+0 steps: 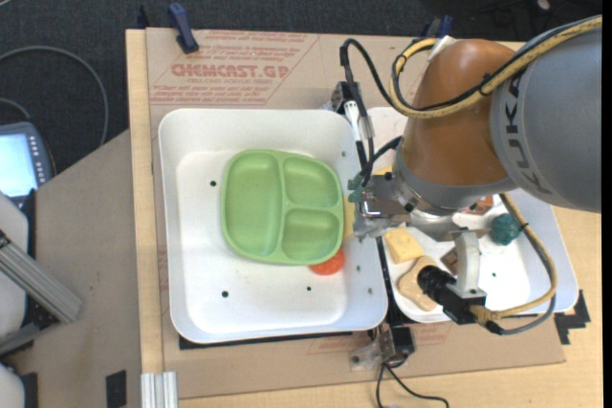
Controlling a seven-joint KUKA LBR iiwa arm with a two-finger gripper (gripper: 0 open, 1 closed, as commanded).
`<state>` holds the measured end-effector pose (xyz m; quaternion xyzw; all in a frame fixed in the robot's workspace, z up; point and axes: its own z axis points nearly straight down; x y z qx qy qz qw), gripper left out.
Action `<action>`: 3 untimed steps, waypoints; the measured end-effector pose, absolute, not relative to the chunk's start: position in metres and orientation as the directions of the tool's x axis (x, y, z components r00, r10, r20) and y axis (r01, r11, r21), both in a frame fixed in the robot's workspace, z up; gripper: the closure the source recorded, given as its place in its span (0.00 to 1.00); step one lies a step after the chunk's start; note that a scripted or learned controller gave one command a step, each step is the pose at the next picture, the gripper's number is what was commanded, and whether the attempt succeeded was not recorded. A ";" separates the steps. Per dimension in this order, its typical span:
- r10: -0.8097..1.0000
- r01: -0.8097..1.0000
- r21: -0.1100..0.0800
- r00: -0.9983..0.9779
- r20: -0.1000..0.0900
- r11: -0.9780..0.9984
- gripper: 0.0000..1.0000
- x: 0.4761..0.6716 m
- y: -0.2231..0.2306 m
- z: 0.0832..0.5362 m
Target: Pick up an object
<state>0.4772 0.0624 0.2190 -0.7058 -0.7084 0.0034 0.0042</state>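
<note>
Reaching in from the right, the arm (459, 129) hangs low over the left part of the right bin (524, 274), its wrist close to the wall shared with the left bin (191, 234). I read this as the approach or descent step of a pick: nothing I can see is lifted. Whether the grip is open or closed I cannot tell from up here, because the wrist covers it.

The likeliest things to take lie in the right bin. A tan block (404, 246) sits just beside the wrist, near the shared wall. A pale piece (409, 289) lies below it, and a teal piece (504, 228) lies further right.

In the left bin a green plate (282, 205) lies flat, with an orange piece (328, 265) peeking out at its lower right edge. Both bins rest on the desk (229, 72).

My judgement is that the next move needs a straight drop onto one piece, most likely the block, kept clear of the bin wall. After that comes a firm close and a slow lift to check the hold.
</note>
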 end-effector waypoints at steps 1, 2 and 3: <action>1.000 1.000 0.019 -0.003 0.005 0.003 1.00 0.486 0.079 0.384; 1.000 1.000 0.010 0.011 -0.003 -0.011 1.00 0.480 -0.030 0.444; 1.000 1.000 -0.014 -0.001 0.000 0.001 1.00 0.478 0.009 0.312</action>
